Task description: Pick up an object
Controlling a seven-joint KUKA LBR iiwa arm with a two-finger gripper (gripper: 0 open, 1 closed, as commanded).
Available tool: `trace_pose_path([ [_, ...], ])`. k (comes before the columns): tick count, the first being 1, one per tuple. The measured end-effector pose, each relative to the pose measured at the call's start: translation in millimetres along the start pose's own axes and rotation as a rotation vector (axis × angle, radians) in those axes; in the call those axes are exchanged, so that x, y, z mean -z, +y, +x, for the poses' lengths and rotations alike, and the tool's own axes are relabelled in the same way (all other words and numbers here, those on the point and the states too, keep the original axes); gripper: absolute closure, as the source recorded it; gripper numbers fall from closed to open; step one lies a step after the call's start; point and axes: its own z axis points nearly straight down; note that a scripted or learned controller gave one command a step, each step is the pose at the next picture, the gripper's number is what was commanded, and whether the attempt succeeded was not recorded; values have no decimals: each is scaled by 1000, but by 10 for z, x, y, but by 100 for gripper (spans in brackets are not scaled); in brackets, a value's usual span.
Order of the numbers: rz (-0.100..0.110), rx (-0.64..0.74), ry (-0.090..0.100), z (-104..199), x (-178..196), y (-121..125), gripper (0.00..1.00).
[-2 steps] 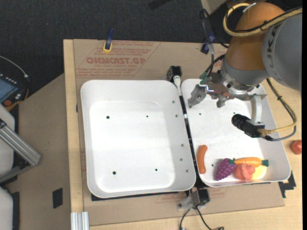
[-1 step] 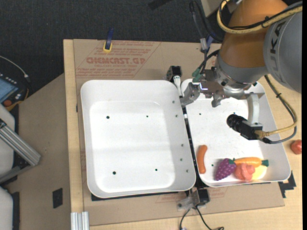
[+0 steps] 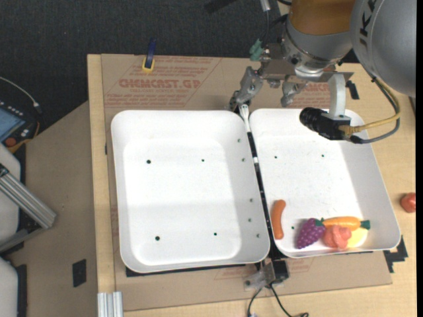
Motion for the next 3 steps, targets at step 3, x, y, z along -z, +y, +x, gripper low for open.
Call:
trace_pose_path([
  [3,7,-2,0,798,-2546,195,0],
])
